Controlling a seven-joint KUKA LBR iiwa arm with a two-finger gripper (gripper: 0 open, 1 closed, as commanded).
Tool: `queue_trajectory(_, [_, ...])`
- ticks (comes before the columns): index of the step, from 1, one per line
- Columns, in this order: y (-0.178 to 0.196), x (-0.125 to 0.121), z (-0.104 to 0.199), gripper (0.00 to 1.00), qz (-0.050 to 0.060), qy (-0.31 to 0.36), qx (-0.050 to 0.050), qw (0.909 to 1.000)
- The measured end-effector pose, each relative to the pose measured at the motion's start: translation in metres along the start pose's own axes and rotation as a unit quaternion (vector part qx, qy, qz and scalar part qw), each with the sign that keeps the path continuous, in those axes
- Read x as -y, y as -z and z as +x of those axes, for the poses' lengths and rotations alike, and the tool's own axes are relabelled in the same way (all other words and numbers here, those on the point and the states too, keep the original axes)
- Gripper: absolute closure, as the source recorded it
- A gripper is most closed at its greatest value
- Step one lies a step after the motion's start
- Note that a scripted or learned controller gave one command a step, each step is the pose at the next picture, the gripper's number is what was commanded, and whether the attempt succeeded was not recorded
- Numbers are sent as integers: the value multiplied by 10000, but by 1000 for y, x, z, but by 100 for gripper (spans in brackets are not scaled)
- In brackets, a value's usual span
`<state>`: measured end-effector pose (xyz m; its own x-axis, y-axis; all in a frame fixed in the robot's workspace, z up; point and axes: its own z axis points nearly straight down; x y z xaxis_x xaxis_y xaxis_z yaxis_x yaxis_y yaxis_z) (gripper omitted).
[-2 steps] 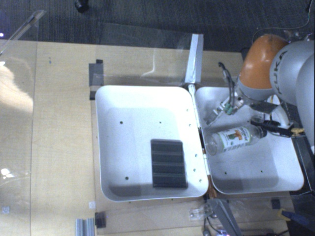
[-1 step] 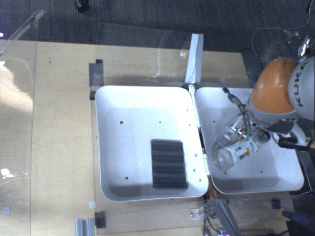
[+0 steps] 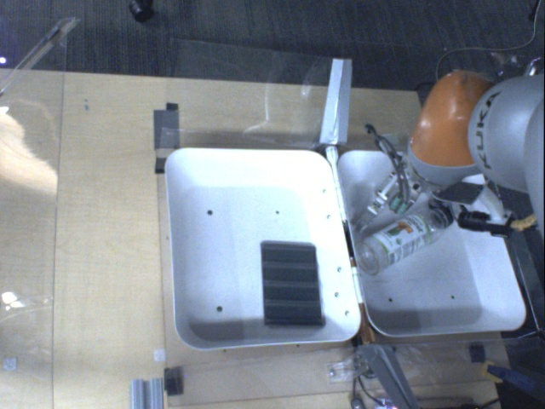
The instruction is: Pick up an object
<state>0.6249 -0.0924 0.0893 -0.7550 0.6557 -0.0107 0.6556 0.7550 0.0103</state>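
**Closing on the bottle without knocking it away**

The arm [image 3: 477, 135] reaches into the right bin [image 3: 477, 309], with its gripper [image 3: 393, 196] low over the bin's upper left part. Just below and beside the gripper lies a clear plastic bottle [image 3: 400, 241] with a green and white label. It is on its side, with its broad base toward the wall between the bins and its neck pointing back under the wrist. The bottle looks close to the tool, perhaps touching it, but cables and wrist hardware clutter the fingers, so it cannot be told how far they stand apart or whether anything sits between them. No grasp can be claimed.

The step in hand appears to be settling onto the bottle. To do it well, the fingers should straddle the bottle across its width, at right angles to its long axis and near the labelled middle, where the body is widest and least likely to pivot. A round bottle on a smooth bin floor probably rolls at a light push, so a straight, slow descent suits better than a sideways approach. The bin wall just beyond the base leaves little room on that side. Thin plastic may also dent, so a gentle squeeze is wiser.

Far from the tool, in the left bin [image 3: 196, 228], a dark ribbed block [image 3: 291, 283] lies flat and plays no part here.
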Motion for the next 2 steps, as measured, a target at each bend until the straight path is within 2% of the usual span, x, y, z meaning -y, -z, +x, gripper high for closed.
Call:
queue_trajectory(1, [0, 0, 0, 0, 1, -2, -1, 10000])
queue_trajectory(2, [0, -4, 6, 0, 7, 512, 7, 9987])
